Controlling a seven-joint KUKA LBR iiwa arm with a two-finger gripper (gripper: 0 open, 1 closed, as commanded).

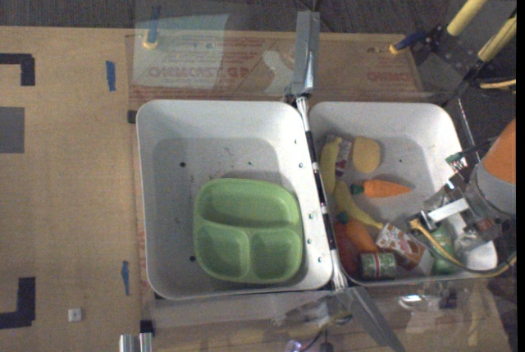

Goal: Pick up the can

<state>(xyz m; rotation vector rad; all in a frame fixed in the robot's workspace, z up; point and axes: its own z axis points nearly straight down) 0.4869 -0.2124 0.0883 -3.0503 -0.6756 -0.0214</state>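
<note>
While the arm (500,170) reaches in over the right bin's (410,116) right rim, the gripper (447,215) hangs low over that bin's near right corner. I can't tell whether it is open or closed, because that spot is blurred and cluttered.

The can (377,264) lies on its side against the right bin's near wall, about midway along it. Its label is red and green, and it sits clearly apart from the gripper. A red-and-white carton (396,240) lies tilted just behind the can, between it and the gripper. A green item (443,250) sits in the bin's near right corner, close by the gripper, but whether they touch is unclear.

A carrot (385,189) lies at the bin's centre with its tip toward the right wall. One banana (330,166) runs along the bin's left wall, and a second banana (357,211) slants from that wall toward the centre. A pale yellow lump (367,153) sits in the far left part of the bin. An orange piece (358,235) and a red piece (343,250) are packed into the near left corner, just beside the can.

The left bin (164,129) butts against the right bin's left wall and holds a green divided plate (246,231). Both bins sit on the worktop (66,178).
</note>
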